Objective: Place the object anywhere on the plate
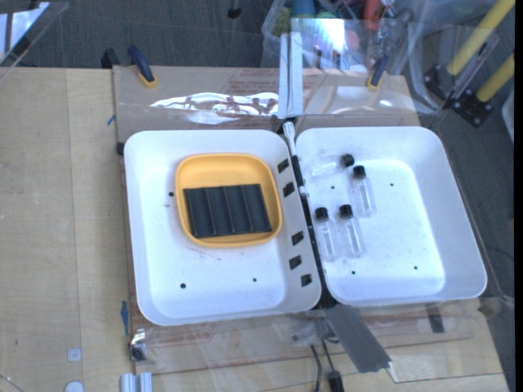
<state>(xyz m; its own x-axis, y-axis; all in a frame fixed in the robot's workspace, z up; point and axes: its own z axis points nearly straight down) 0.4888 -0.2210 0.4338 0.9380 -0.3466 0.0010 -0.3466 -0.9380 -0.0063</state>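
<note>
A yellow, rounded-square plate (230,164) rests in the left white bin (163,284), a little above the bin's middle. A dark grey ribbed block (226,210) lies flat on the plate and covers most of its lower half. In the right white bin (425,260) lie several small clear vials with black caps: one pair side by side (350,233) near the bin's left-centre, another (363,193) just above them, and one (327,168) on its side by the upper left.
Black tabs (294,215) line the seam between the two bins. Behind the bins are a cardboard sheet with crinkled clear film (221,103) and an upright clear panel (286,72). A clear crate of colourful items (351,6) stands at the back.
</note>
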